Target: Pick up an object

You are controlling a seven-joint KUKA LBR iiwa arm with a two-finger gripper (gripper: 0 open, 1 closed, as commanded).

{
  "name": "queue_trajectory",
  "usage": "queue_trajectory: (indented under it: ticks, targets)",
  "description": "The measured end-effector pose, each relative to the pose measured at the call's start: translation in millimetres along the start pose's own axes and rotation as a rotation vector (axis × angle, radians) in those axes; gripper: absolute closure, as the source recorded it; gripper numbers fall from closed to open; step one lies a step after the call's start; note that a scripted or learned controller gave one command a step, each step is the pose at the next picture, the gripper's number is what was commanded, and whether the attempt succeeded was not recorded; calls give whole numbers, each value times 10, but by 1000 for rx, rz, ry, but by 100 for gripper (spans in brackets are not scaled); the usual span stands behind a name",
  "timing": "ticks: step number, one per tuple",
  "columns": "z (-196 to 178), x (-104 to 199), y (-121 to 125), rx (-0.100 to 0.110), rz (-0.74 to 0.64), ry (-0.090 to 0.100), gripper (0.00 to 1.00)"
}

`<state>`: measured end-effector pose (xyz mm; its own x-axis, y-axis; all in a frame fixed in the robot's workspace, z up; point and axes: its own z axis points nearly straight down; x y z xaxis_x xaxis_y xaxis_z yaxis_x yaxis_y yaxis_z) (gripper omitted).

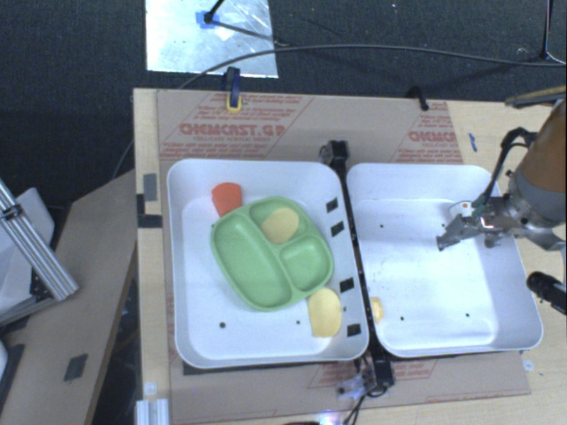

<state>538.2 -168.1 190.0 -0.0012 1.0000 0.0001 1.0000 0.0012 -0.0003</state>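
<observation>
Objects sit in the left bin: green tray, orange cup (far edge). Gripper over right bin; finger state cannot be told.

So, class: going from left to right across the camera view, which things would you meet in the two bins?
Orange cup → green divided plate → yellow piece beside the plate → small yellow bit → tool.

We list: one arm, grey casing with a broad orange band above the wrist; a thin dark cable looped along its left side; a gripper of grey metal with small pale fittings.
</observation>
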Motion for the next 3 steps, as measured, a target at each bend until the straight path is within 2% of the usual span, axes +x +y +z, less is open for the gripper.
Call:
queue_trajectory:
  ticks: [2,3]
  targets:
    - [795,-4,21,-2,0,0,0]
    - [703,-6,22,-3,0,-1,100]
